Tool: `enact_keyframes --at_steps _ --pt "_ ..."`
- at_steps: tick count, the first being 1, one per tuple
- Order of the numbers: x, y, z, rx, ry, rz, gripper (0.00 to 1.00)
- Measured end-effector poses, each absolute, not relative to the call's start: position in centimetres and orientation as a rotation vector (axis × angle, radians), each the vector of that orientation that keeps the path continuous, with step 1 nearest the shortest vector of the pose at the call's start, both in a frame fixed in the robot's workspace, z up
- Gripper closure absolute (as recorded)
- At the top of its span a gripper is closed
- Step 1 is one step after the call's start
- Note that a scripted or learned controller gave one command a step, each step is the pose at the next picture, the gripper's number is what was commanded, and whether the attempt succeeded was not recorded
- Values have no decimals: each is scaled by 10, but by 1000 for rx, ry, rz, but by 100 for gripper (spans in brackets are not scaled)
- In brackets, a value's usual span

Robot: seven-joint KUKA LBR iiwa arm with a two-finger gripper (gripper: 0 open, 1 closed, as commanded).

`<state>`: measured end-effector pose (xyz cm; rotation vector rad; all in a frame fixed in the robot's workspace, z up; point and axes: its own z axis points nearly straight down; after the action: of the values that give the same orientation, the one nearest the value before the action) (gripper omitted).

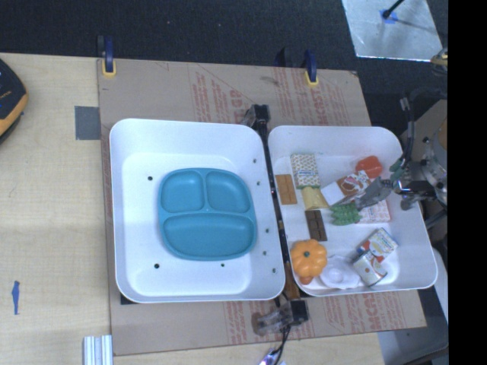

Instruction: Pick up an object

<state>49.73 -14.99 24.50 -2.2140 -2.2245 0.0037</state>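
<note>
The right white bin [411,280] holds several small items. Among them are an orange toy pumpkin [308,257], a green leafy toy [346,214], a red piece [368,166], a red and white packet [352,182], a patterned box [304,169], a yellow block [313,198] and a small printed carton [376,251]. My gripper [375,194] reaches in low over the bin's right side. Its tip lies just right of the packet and above the green toy. Nothing is seen lifted.
The left white bin [129,272] holds a blue divided plate [207,212]. Two brown bars [285,189] lie near the wall between the bins. A white lid [338,277] rests by the pumpkin. The arm's wrist [422,177] hangs over the right bin's right rim.
</note>
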Motion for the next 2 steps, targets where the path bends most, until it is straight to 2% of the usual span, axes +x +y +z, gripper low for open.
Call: enact_keyframes --at_steps 1,2 --pt "532 -103 141 -2208 -2229 4 0" --pt "531 -98 92 -2217 -2228 2 0"
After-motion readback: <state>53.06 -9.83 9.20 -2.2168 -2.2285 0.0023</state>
